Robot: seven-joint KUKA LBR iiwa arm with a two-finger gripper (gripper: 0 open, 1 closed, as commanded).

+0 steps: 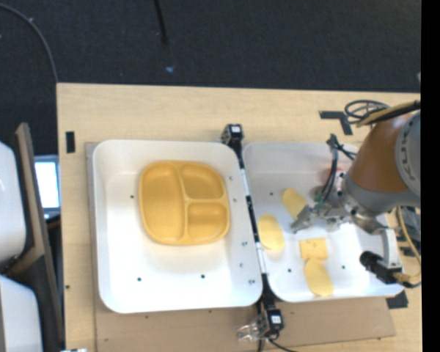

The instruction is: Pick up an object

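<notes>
The gripper (317, 215) is seen low in the right bin (293, 284), amid four yellow pieces; how far it is open cannot be told, and nothing is seen held. The nearest target, an oval piece (293, 200), lies just beside it, with a square piece (313, 248) just below. Another oval (270, 234) sits near the divider, a fourth (319, 277) lower down. One piece should be chosen (the nearest oval looks best), straddled squarely, and closed on before lifting. The tray (183, 202) in the left bin (117, 270) is better left alone.
</notes>
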